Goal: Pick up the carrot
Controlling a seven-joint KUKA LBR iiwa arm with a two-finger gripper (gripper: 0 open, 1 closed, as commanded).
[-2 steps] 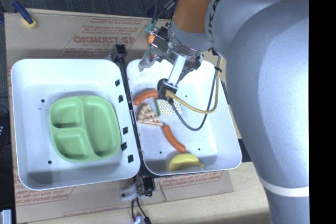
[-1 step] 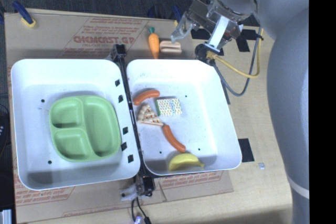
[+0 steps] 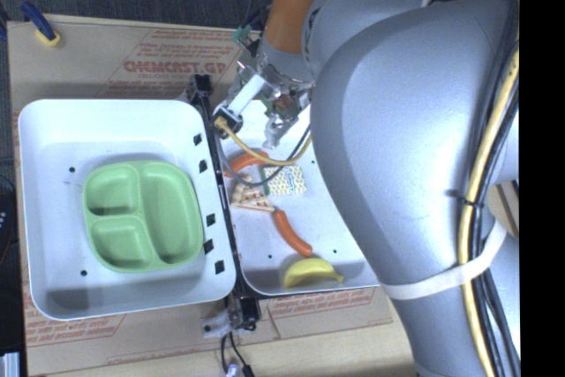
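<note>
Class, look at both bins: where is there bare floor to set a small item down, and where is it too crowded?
Free: the left bin floor bordering the green tray. Crowded: the right bin, where the carrot, banana and cracker packet cluster under the arm.

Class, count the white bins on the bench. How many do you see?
2. The left bin holds a green tray; the right bin, beside it, is partly covered by the arm, so some contents may be hidden.
</note>
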